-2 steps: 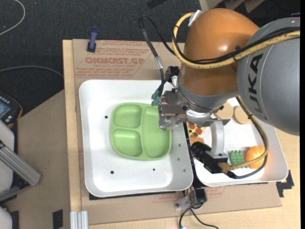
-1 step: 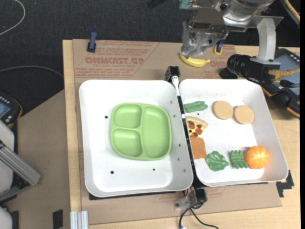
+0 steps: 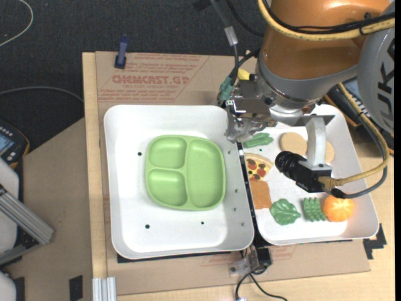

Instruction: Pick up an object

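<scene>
Where bins meet, tool [image 3: 240, 130] over toys

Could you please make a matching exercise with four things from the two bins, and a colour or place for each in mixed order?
Things:
1. divided plate
2. pizza slice toy
3. orange toy
4. leaf toy

Descriptions:
A. round, near the right bin's front right corner
B. light green, in the middle of the left bin
C. dark green, in the right bin, left of the orange toy
D. against the right bin's left wall, dark spots on top

Pairs: 1-B, 2-D, 3-A, 4-C
</scene>
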Action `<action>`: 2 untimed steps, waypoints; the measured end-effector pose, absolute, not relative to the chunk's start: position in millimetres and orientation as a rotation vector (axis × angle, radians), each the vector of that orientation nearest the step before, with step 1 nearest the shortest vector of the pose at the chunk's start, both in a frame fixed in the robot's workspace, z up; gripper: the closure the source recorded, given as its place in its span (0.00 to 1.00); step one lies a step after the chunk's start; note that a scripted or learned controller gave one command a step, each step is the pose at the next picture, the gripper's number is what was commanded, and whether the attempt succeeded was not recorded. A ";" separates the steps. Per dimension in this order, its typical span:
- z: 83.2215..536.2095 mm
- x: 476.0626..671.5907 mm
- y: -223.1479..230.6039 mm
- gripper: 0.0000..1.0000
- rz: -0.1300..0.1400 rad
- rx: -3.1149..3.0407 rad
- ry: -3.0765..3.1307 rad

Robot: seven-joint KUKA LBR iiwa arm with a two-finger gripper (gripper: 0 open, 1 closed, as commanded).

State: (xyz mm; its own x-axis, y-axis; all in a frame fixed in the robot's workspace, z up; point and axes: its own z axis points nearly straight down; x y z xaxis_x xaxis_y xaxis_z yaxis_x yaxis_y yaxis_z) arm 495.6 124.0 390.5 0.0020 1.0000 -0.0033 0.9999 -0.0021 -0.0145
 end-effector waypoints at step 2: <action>187.6 476.0 179.8 1.00 0.029 -2.223 -2.210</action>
State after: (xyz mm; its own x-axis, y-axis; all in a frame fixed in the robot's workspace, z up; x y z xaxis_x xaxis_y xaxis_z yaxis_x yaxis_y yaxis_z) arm 476.0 179.8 187.6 0.0060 0.9999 -0.0084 0.9998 -0.0061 -0.0180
